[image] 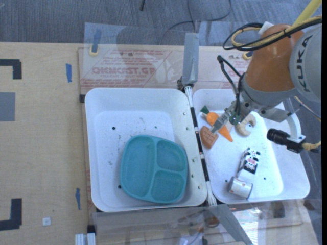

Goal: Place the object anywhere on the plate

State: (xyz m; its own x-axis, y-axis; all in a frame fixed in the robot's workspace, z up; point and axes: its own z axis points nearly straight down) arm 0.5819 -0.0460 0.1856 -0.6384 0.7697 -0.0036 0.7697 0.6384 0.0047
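Now jaws [223,125] over carrot [218,124] in rt bin [291,188], grip state unclear; plate [154,169] in lt bin [102,116].

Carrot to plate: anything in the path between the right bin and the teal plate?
The carrot lies in the right bin beneath the gripper. Between it and the plate in the left bin stand the two bins' adjoining rims; a waffle-like toy also lies beside the carrot on that side.

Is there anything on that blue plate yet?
No. The blue plate shows three bare sections; the toys lie in the right bin.
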